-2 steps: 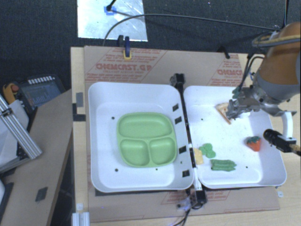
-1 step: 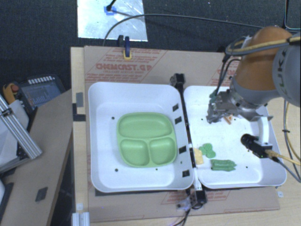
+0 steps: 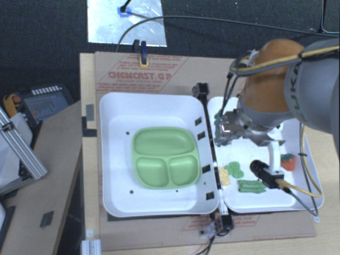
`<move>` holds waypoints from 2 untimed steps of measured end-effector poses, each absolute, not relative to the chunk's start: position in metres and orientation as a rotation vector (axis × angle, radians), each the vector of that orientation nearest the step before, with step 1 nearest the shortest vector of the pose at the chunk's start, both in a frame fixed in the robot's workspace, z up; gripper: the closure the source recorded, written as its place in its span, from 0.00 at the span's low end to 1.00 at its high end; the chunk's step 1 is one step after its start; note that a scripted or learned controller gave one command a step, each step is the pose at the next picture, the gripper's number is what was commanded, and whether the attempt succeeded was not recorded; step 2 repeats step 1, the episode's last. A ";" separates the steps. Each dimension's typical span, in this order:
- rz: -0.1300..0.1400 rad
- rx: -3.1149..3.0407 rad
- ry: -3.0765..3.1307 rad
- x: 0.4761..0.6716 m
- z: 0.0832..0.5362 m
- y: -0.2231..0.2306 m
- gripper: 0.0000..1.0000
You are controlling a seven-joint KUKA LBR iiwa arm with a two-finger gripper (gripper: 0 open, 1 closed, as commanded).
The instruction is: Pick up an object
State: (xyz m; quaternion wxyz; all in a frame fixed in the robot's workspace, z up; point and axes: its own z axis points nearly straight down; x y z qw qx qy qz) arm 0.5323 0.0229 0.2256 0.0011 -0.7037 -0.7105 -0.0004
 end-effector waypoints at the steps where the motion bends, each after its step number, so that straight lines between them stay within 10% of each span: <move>1: -0.002 -2.211 -2.231 0.522 0.217 0.073 1.00; 2: -0.002 -2.211 -2.231 0.522 0.217 0.073 1.00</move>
